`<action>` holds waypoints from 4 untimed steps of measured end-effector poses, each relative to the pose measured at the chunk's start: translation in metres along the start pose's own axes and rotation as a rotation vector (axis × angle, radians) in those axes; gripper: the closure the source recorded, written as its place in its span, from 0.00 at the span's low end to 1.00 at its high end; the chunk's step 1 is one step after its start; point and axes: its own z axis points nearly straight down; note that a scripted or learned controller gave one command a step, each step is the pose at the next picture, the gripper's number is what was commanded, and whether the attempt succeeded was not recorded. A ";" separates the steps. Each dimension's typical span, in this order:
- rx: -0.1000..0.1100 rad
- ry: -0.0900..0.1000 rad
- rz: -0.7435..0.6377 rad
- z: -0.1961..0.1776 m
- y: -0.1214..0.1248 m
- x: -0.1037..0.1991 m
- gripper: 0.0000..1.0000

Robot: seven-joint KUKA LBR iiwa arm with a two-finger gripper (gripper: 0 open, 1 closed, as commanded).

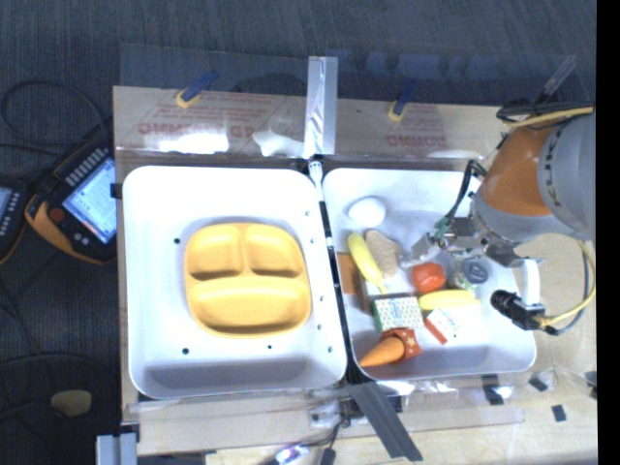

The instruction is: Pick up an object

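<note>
The red tomato (pixel 429 278) is the object nearest me, lying in the right bin (pixel 504 356), and I place everything else from it. My gripper (pixel 459 252) hangs just above and to the right of the tomato, close over it, with nothing visibly caught in it. From this height I cannot tell how wide it stands. My orange band (pixel 513 177) and grey arm (pixel 572 177) rise up and to the right of the tomato, over the bin's far right corner. Just below and right of the tomato lies a yellow block (pixel 448 299), touching or nearly touching it. Below and left of the tomato sits a small green and white box (pixel 398 312). Further below on that side, an orange cone-shaped piece (pixel 383 349) rests against the bin's near wall. A small red and white piece (pixel 438 327) lies straight below the tomato, beside the box. To the left of the tomato a tan bread-like piece (pixel 385 250) leans beside a yellow banana (pixel 365 258). Above and left of the tomato is a white egg (pixel 366 211). Well to the left of the tomato, across the divider, the left bin (pixel 155 356) holds a yellow divided tray (pixel 248 276). Far left of the tomato, off the bench, a handheld pendant (pixel 82 206) lies on the floor.
</note>
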 end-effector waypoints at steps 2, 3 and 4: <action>-0.002 0.003 0.186 -0.001 -0.027 0.000 0.00; -0.002 0.005 0.187 -0.010 -0.026 0.000 1.00; 0.017 0.004 0.125 -0.124 -0.039 0.037 1.00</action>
